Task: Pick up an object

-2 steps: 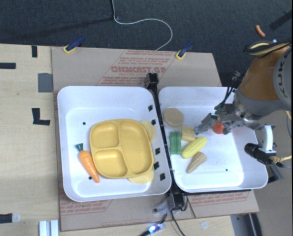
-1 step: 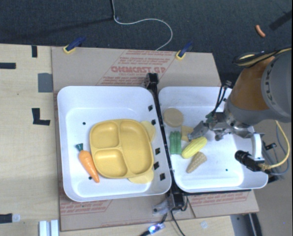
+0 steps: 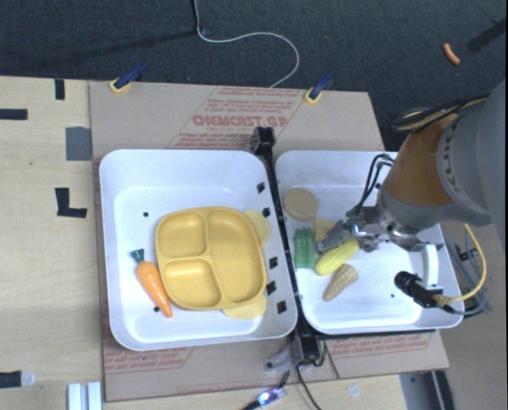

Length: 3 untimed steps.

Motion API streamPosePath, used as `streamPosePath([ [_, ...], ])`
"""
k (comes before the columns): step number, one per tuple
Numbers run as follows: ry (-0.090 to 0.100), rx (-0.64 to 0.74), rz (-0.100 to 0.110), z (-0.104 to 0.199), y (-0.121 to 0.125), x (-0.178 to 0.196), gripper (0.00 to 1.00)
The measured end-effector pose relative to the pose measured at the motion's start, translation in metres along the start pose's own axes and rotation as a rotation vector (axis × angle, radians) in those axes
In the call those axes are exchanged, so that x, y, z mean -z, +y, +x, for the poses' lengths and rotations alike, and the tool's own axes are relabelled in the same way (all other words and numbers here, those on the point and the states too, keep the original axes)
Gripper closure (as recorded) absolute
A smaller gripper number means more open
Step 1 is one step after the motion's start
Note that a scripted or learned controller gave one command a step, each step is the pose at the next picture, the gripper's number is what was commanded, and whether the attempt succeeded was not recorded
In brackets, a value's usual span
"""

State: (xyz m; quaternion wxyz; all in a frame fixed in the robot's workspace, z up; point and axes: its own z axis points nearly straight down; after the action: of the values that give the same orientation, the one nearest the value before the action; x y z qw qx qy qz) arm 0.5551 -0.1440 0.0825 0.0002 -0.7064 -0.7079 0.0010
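My gripper (image 3: 342, 239) is low in the right bin (image 3: 382, 314), reaching in from the right. Its tip sits directly over the upper end of a yellow corn cob (image 3: 335, 259), and I cannot make out whether it touches the cob. A tan cone-shaped piece (image 3: 340, 281) lies just below the cob. A green ridged piece (image 3: 304, 248) lies to its left by the bin's wall. Farther up are a tan round disc (image 3: 300, 202) and a pale yellow piece (image 3: 324, 228), partly hidden by the gripper.
The left bin (image 3: 121, 186) holds a yellow divided plate (image 3: 209, 257), an orange carrot (image 3: 154, 285) at its left, and a pale yellow piece (image 3: 247, 307) poking out under the plate. A black divider (image 3: 275, 220) runs between the bins. Cables (image 3: 471, 272) hang off the wrist at the right.
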Motion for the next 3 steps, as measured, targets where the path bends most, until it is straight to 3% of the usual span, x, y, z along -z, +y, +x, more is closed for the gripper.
streamPosePath([
  [1,-0.001,0.000,-0.002,0.000,0.001,0.013,1.00],
  [3,0.000,0.000,-0.005,0.008,0.008,0.117,1.00],
])
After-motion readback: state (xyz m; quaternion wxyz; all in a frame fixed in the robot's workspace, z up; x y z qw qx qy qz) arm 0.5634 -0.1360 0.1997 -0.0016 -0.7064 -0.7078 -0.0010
